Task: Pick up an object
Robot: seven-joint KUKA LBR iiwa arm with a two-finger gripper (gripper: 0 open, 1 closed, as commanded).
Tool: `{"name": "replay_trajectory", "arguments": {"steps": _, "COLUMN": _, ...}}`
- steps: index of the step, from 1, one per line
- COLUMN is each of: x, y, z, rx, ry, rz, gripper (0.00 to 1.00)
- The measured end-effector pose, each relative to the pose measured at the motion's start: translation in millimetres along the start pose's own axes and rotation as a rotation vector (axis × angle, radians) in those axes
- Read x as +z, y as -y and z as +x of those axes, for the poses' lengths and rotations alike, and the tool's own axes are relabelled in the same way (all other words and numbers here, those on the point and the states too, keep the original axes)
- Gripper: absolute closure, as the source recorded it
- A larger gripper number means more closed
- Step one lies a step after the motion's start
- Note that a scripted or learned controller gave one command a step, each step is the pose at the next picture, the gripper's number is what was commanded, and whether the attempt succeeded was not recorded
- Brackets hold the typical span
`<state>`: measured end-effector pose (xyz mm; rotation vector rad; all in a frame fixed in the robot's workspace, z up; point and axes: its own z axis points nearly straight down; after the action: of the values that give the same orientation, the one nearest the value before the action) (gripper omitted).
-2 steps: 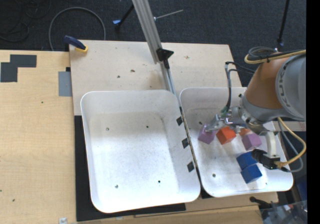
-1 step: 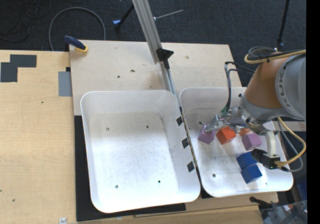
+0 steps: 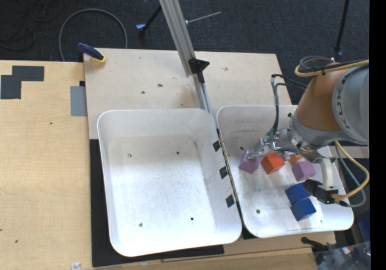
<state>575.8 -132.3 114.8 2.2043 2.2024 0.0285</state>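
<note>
The grey arm's end effector (image 3: pixel 272 145) hangs low in the right-hand shallow white bin (image 3: pixel 241 119); its grip cannot be told. Just below it lies a small orange block (image 3: pixel 272 163), flanked by two purple blocks (image 3: pixel 248 164), with two blue blocks (image 3: pixel 300 201) nearer the front.

Arm (image 3: pixel 329 109) over right bin (image 3: pixel 241 119), orange block (image 3: pixel 272 163), purple blocks (image 3: pixel 248 164)

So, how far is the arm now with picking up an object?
Done: the arm has reached over the right bin, and the tool sits low among the blocks, by the orange block. In hand: nothing visibly gripped. Left: grasping and lifting a block; the purple blocks and blue blocks lie in the bin.
</note>
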Motion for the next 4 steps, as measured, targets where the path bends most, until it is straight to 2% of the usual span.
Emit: {"name": "replay_trajectory", "arguments": {"steps": 4, "x": 0.1, "y": 0.4, "z": -0.1, "rx": 0.0, "ry": 0.0, "rz": 0.0, "gripper": 0.0}}
